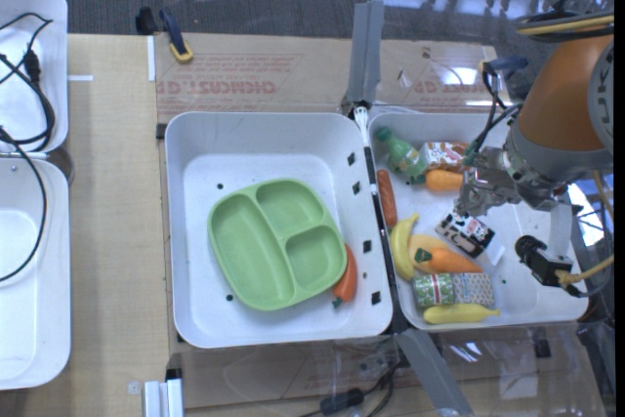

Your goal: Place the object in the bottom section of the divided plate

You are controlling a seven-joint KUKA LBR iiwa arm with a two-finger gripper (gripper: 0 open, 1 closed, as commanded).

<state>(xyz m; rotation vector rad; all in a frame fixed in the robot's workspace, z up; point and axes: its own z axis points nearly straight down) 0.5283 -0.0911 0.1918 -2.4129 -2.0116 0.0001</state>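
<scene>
A light green divided plate (276, 244) lies in the left bin (195, 210); it has one long section and two smaller ones, all bare. An orange carrot (347, 274) rests on the bin floor against the plate's right rim. My gripper (477, 198) hangs over the right bin (547, 303), just above a small black-and-white packet (466, 232). Nothing is visibly held in it.
The right bin holds several toy foods: a green bottle (399, 154), a red sausage (388, 197), a banana (402, 245), a second carrot (448, 260), a green can (434, 289) and a yellow piece (459, 313). A grey divider (366, 54) stands between the bins.
</scene>
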